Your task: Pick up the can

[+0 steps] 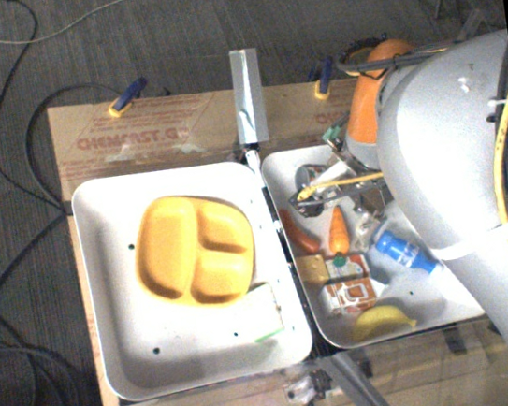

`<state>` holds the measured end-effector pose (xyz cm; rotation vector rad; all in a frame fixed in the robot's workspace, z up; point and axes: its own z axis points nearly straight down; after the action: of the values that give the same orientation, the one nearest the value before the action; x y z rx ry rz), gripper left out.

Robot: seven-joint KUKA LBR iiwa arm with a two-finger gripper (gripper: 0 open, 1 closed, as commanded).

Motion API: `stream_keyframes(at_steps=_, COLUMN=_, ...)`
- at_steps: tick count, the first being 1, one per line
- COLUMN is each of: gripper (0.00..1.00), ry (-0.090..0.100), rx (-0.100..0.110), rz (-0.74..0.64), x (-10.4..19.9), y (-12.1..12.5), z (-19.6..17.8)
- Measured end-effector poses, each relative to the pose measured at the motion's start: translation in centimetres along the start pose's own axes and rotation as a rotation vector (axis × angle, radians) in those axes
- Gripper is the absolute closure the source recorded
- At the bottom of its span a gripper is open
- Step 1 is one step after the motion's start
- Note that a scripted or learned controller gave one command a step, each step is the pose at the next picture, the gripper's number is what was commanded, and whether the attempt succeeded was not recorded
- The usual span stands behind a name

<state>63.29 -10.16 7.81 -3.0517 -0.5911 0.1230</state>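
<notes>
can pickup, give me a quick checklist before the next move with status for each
1. Can located: cannot tell; a round metallic rim lies at the right bin's far end, partly hidden.
2. Tool over the right bin: ok.
3. Tool finger state: cannot tell.
4. Anything held: cannot tell; nothing visible in it.
5. Clutter nearby: not ok; carrot, blue bottle, carton and banana crowd the bin.
6. Left bin: ok; holds the yellow tray, away from the arm.

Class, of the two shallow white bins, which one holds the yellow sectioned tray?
The left white bin: only it holds the yellow sectioned plastic tray.
</notes>
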Motion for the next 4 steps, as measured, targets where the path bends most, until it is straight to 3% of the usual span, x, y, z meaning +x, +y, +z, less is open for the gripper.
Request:
stream_keyframes(at_steps=1, gripper=0.0, ry=0.07, rx=-0.05, rz=-0.097, x=-9.8, y=5.5, z=-0.5)
stream_keyframes(at_steps=2, gripper=0.0, ry=0.075, rx=-0.043, rz=0.135, x=-1.5, y=5.4, z=-1.0)
stream_keyframes(at_steps=3, gripper=0.0, ry=0.057, rx=-0.041, rz=0.19, x=1.6, y=2.2, z=-1.3)
stream_keyframes(at_steps=4, gripper=1.0, ry=0.071, rx=-0.042, rz=0.18, x=1.9, y=1.9, z=-2.1)
